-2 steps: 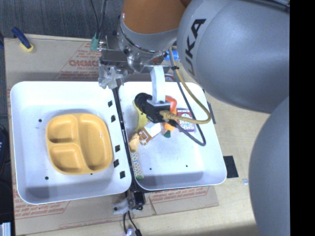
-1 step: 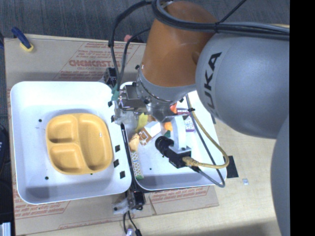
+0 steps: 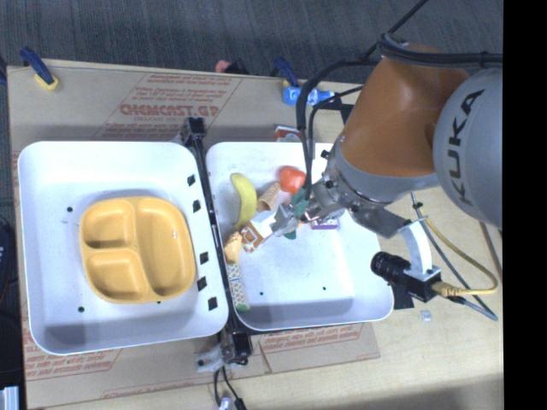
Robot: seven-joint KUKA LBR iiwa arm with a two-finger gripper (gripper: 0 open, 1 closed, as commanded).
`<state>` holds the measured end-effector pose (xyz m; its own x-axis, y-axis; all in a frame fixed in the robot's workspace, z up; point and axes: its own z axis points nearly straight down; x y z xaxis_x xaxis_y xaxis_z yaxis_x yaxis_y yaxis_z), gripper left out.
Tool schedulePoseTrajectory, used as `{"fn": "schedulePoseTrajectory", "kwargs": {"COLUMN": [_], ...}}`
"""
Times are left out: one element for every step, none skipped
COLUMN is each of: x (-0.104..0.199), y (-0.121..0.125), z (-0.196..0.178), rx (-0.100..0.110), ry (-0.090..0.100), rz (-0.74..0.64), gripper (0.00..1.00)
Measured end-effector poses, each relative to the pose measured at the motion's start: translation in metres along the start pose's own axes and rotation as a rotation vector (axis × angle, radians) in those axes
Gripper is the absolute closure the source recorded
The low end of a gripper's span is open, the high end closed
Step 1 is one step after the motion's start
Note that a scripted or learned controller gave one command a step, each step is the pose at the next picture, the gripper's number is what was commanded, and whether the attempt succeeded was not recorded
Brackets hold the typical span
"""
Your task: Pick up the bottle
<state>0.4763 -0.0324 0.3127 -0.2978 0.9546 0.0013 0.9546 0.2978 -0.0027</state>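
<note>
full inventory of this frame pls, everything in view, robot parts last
left bin: 1, white, left half of the bench
right bin: 1, white, beside the left bin
divided tray: 1, yellow, middle of the left bin
bottle: 1, pale with a tan end, lying near the right bin's left wall
banana: 1, yellow-green, right bin, far-left part
cone-shaped item: 1, tan, right bin, beside the banana
round item: 1, red, right bin, far side
cardboard sheet: 1, brown with red print, under both bins
clamps: 2, blue, far edge of the cardboard
arm: 1, grey with orange band, over the right bin
gripper: 1, dark, next to the bottle
</note>
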Motion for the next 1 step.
{"fn": "schedulePoseTrajectory", "kwargs": {"x": [0.0651], "y": [0.0202], "z": [0.0530], "rx": [0.001], "ry": [0.000], "rz": [-0.430], "gripper": [1.00]}}
